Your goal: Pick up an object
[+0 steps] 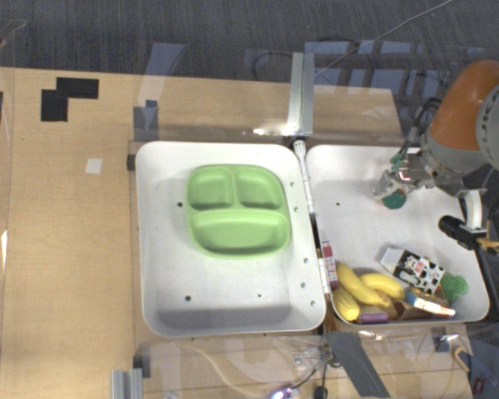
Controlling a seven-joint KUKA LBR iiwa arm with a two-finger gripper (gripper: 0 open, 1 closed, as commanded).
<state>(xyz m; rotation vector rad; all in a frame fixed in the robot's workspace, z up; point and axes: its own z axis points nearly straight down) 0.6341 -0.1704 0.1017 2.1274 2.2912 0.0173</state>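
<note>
arm (pixel 474 115): cropped right | end effector (pixel 397 181): grasp unclear | pile items (pixel 399 293): overlapping

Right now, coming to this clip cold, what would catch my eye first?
The green divided plate lying flat in the middle of the left bin. Next, the yellow bananas in the clutter at the right bin's near edge. The gripper hangs over that bin's far right, beside a small teal object.

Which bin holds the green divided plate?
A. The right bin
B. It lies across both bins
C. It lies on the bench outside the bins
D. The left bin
D: the green divided plate lies flat in the middle of the left bin, while the bananas lie in the right bin.
</note>
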